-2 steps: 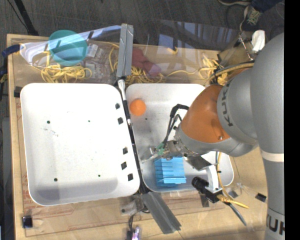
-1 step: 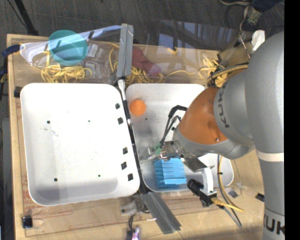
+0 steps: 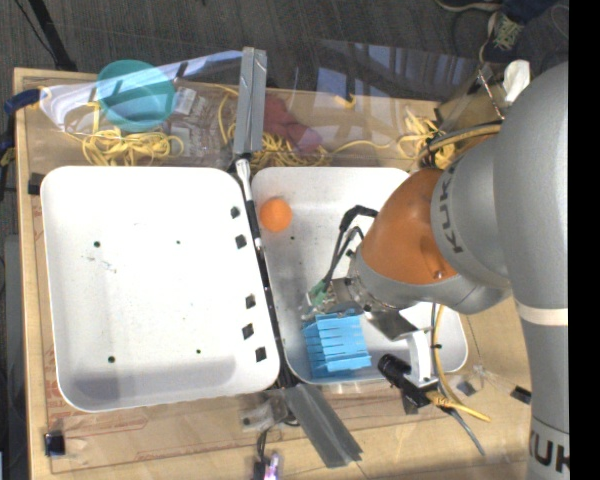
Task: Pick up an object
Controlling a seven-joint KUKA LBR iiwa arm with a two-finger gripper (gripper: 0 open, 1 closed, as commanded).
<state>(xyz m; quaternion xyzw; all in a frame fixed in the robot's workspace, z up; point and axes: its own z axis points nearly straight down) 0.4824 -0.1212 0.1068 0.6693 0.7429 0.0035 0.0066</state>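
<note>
The hand (image 3: 325, 298) hangs at the 12 o'clock edge of the ribbed blue foam block (image 3: 337, 345) in the right white plastic bin (image 3: 310, 183) (its opening I cannot tell), so a badly centred descent could push the block aside.

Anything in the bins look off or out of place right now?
Nothing stands out. The orange ball sits near the right bin's upper left corner, and the blue block lies flat near its front edge, below the arm's hand.
</note>
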